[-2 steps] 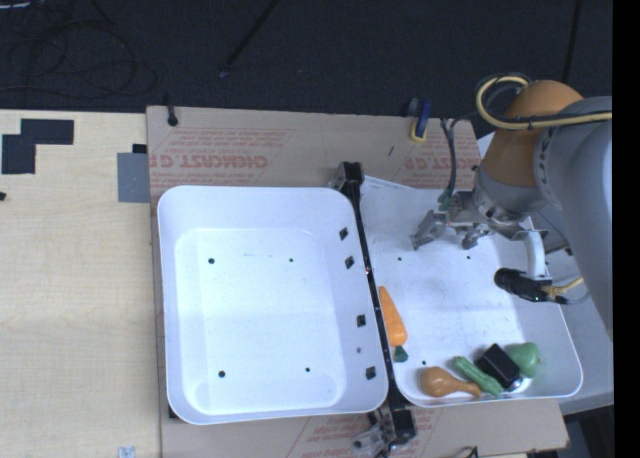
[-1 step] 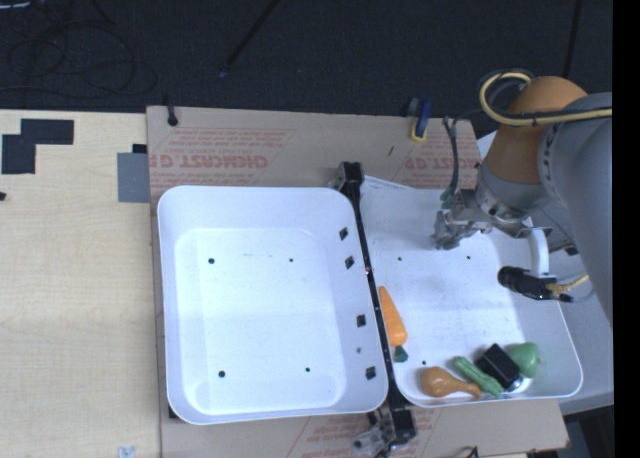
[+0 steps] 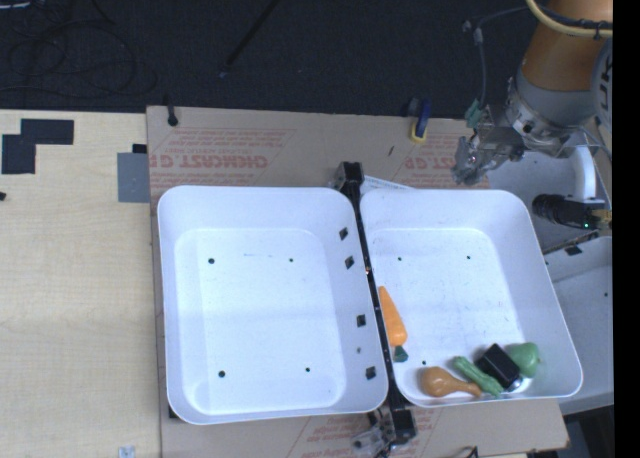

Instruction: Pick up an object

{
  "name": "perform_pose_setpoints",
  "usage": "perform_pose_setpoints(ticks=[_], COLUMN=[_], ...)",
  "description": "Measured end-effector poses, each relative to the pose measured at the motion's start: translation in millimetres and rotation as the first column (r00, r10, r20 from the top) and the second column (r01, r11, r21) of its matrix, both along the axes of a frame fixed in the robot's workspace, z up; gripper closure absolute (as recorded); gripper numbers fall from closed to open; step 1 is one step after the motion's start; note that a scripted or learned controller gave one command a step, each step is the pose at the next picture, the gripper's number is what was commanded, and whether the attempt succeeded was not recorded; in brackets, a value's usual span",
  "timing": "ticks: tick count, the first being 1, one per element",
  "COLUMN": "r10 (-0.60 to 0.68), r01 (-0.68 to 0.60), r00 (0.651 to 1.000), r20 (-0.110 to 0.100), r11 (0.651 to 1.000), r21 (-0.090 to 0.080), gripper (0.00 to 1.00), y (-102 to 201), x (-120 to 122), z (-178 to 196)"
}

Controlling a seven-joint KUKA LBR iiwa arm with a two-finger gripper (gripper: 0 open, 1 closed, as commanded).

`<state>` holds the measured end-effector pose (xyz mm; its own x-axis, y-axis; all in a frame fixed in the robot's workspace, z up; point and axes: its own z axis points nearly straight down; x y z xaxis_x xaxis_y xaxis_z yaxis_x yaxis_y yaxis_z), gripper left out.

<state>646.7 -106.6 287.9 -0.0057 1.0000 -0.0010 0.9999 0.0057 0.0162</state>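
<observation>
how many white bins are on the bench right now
2. The left bin sits beside the right bin, their inner edges meeting at the middle. The right one holds a few small objects near its front edge.

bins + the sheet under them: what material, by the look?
Bins: likely moulded plastic; smooth white, rounded corners, soft sheen. Sheet under them: looks like corrugated cardboard; matte brown with red print. Neither is certain from one view.
</observation>
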Motion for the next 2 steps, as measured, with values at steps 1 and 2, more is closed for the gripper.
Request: perform_pose_setpoints(ticks=[1, 2], r10=[-0.001, 0.003], r01=[0.001, -0.003], r00=[1.000, 1.000], r20=[-0.018, -0.017], r11=[1.000, 1.000], r21=[0.002, 0.003], gripper=[1.00, 1.00], y=[53.1, 140.6], x=[-2.7, -18.8], z=[-5.5, 20.8])
